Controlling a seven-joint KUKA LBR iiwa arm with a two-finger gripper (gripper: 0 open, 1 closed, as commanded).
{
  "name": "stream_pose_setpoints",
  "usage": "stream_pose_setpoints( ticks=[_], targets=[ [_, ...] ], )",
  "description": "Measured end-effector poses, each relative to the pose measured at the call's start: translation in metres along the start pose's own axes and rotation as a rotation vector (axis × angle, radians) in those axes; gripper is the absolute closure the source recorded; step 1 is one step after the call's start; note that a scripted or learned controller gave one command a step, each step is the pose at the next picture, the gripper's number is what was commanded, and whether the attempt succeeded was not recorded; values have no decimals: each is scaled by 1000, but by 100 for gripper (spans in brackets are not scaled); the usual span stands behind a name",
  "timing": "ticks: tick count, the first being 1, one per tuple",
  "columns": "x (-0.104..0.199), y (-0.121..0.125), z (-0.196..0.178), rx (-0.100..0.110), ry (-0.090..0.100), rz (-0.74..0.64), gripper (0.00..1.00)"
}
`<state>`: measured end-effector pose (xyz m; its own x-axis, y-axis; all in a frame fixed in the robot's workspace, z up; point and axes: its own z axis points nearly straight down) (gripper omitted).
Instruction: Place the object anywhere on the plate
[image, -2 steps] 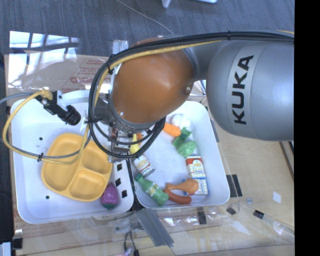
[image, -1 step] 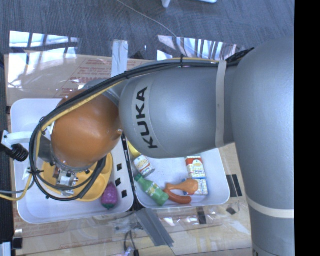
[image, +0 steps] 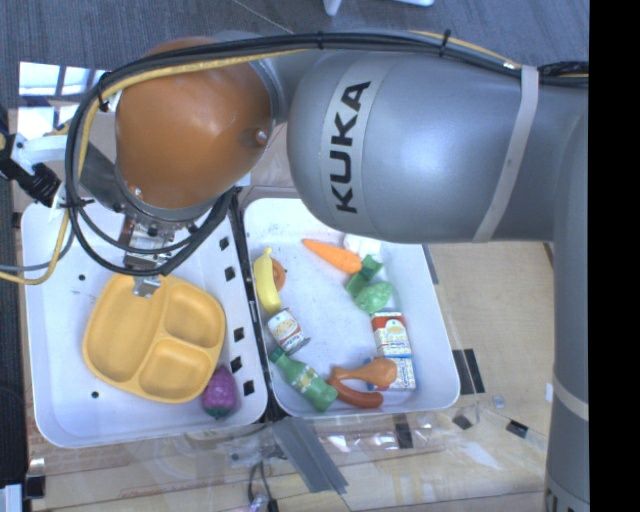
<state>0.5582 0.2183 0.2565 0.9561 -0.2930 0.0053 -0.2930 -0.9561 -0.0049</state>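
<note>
The gripper (image: 147, 283) is hanging over the far edge of the yellow plate (image: 150, 338) in the left bin (image: 45, 300); I cannot tell its state. A purple object (image: 220, 392) is lying just beside the plate's near right corner, off it. In the right bin (image: 435, 310) are lying a banana (image: 265, 282), carrot (image: 332, 256), green bottle (image: 305, 381) and chicken drumstick (image: 366, 375).

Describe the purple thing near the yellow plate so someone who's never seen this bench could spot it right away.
Start at the left white bin, which holds the yellow divided plate. Follow the plate to its lower right corner: the small purple toy lies just off that rim, on the bin floor by the divider between bins. It is the one purple item, with a bit of green at its base.
</note>
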Motion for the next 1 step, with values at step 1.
stream_pose_setpoints(
  ticks=[1],
  targets=[
    [-47,29,14,-6,-10,-95,100]
  ],
)
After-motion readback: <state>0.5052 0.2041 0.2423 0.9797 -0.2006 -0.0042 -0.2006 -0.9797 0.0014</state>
